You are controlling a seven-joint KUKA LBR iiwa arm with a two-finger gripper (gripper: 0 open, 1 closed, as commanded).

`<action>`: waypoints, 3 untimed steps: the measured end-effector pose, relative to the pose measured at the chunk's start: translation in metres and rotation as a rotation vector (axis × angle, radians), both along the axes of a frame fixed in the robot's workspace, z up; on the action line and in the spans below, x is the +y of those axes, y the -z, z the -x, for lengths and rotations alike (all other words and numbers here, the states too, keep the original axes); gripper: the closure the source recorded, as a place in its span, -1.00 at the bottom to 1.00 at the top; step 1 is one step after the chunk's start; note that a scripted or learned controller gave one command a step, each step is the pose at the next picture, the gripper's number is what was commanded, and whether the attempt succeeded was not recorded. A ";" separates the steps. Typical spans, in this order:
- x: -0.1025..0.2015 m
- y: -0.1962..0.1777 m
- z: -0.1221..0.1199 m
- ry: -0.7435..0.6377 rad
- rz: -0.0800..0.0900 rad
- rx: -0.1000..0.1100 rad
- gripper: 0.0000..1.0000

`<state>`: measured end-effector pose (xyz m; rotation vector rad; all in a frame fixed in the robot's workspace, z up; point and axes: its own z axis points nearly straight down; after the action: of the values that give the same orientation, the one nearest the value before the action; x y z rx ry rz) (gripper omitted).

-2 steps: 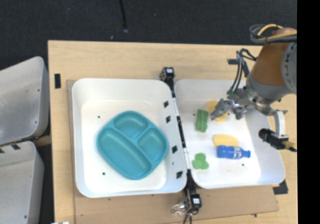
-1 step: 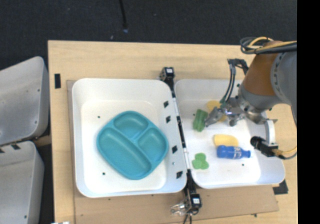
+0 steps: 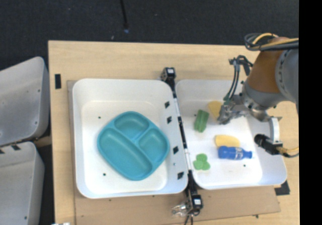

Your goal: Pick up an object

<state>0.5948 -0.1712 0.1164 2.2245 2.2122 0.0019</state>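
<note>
A pale yellow piece [image 3: 215,108] lay in the right bin [image 3: 271,176], touching the claw [image 3: 225,114] on its left side, partly hidden by it. Whether the claw gripped it, or how wide it stood, could not be told from above. Just left of the claw lay a dark green block [image 3: 201,120], tilted. Below the claw lay a yellow banana-like object [image 3: 227,141], and touching that from beneath, a blue bottle [image 3: 233,153] on its side. Lower left of the claw sat a flat bright green shape [image 3: 202,162]. Far to the claw's left, in the left bin [image 3: 80,178], rested a teal divided plate [image 3: 132,144].
</note>
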 end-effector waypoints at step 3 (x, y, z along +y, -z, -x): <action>0.001 -0.158 0.011 -0.008 -0.001 0.002 1.00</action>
<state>0.5841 -0.1703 0.2741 2.2170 2.2223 0.0011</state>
